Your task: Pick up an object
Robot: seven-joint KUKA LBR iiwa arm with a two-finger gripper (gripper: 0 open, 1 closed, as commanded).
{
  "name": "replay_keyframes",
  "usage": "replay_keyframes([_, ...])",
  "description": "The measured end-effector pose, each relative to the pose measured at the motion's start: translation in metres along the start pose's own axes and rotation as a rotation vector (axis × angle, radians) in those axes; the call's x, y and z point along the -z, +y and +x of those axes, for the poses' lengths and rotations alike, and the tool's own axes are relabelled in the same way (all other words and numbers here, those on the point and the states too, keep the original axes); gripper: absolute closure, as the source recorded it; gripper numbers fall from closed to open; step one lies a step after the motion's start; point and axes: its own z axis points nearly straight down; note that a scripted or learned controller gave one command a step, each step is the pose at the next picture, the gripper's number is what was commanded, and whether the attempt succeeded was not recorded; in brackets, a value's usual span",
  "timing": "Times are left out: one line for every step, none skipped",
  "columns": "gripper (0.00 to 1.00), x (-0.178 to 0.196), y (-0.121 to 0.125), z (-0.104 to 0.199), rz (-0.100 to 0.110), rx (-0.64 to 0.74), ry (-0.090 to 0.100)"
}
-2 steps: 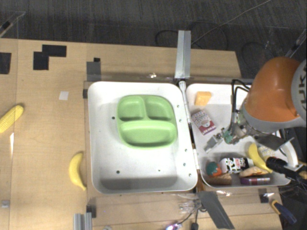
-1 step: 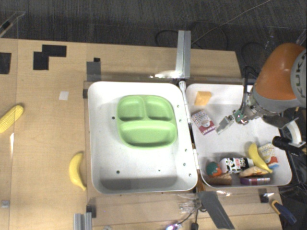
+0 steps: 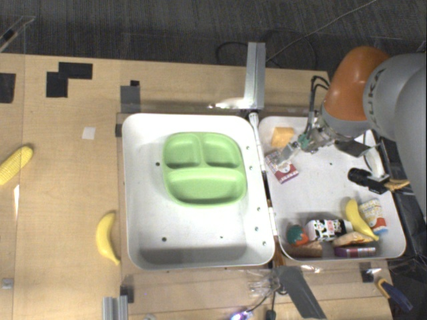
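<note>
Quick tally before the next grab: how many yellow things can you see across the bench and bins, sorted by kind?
Bananas: 2, one on the bench left of the left bin, one in the right bin.
Corn cobs: 1, at the bench's far left edge.
Yellow-orange wedge: 1, at the top of the right bin; what it is I cannot tell.
Total: 4

A green tray [image 3: 202, 167] is seen in the left bin [image 3: 140, 239]. In the right bin [image 3: 320, 179], the gripper [image 3: 308, 141] is poised at the far side, between a yellow block [image 3: 282, 137] and a packet [image 3: 283, 165]; a banana [image 3: 357, 219] lies near.
</note>
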Motion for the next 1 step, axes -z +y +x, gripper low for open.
replay_keyframes([0.00, 0.0004, 0.0138, -0.0036, 0.000, -0.020, -0.001])
